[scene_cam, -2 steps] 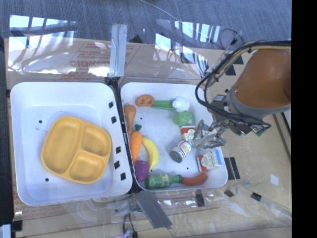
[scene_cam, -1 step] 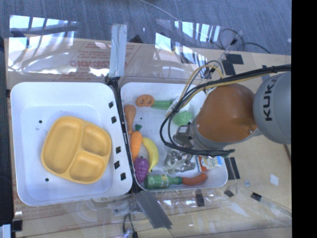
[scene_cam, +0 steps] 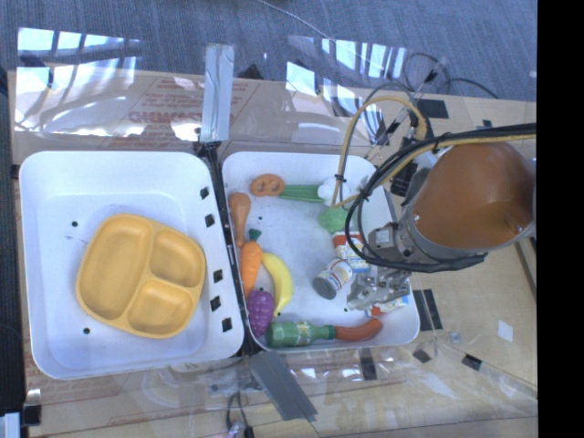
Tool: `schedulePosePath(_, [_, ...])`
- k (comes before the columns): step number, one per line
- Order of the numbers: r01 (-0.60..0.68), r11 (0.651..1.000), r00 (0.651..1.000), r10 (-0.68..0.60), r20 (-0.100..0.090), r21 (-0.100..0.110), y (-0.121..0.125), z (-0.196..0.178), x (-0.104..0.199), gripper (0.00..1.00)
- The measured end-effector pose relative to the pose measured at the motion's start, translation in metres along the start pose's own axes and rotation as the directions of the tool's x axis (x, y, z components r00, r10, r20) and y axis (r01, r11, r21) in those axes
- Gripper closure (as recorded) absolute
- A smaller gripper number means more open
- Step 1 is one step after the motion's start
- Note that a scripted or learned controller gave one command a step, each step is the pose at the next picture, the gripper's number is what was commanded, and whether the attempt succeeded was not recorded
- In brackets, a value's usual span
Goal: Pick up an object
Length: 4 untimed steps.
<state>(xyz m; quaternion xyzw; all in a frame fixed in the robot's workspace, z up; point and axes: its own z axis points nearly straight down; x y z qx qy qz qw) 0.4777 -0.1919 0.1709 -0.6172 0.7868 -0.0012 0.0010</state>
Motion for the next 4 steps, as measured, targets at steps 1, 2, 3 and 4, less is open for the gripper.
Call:
schedulePosePath(1, [0.001,1.000,1.000,-0.001,0.001,-0.001,0.000,0.000,-0.001,0.00])
schedulePosePath(2, [0.279,0.960,0.960,-0.279,0.004,-0.005,-0.018,0.080,0.011,0.00])
schedulePosePath(3, [0.284,0.959,0.959,-0.284,0.006,-0.005,-0.018,0.071,0.009,1.00])
schedulePosePath(4, [-0.071,0.997,0.997,0.071,0.002,-0.001,-0.091,0.079,-0.009,1.00])
